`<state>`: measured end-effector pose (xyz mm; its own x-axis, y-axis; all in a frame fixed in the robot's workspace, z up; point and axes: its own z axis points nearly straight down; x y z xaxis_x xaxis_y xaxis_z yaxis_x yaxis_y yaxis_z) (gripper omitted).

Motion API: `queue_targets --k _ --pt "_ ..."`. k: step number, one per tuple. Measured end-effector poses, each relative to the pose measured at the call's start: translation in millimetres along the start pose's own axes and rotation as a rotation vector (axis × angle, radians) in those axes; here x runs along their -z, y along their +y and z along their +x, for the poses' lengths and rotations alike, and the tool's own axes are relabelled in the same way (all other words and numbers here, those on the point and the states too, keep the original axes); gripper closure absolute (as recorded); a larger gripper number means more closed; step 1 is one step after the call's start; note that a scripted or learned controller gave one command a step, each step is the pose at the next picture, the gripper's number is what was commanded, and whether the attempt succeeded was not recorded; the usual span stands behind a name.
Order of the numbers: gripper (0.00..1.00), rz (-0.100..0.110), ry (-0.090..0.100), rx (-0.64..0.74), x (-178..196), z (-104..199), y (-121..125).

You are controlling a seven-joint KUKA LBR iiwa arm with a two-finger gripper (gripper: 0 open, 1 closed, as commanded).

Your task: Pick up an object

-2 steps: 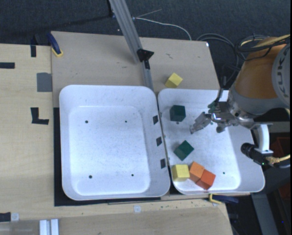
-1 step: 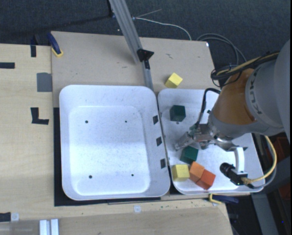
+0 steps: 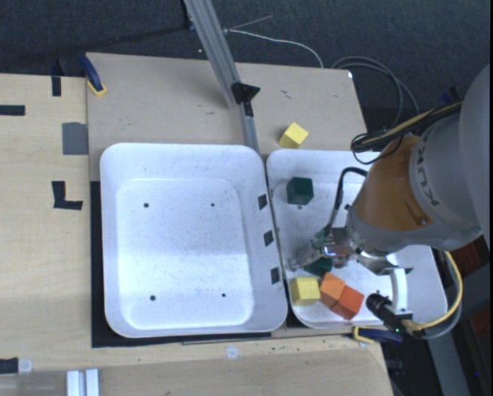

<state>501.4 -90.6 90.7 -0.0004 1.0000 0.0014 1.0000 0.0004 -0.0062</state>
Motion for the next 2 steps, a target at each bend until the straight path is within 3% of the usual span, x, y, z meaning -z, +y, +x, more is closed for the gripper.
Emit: queue_targets --k 1,2 --pt "1.00 -0.001 0.001 0.000 10 0 1" --pt "1.00 -0.011 0.002 0.009 105 79 10"
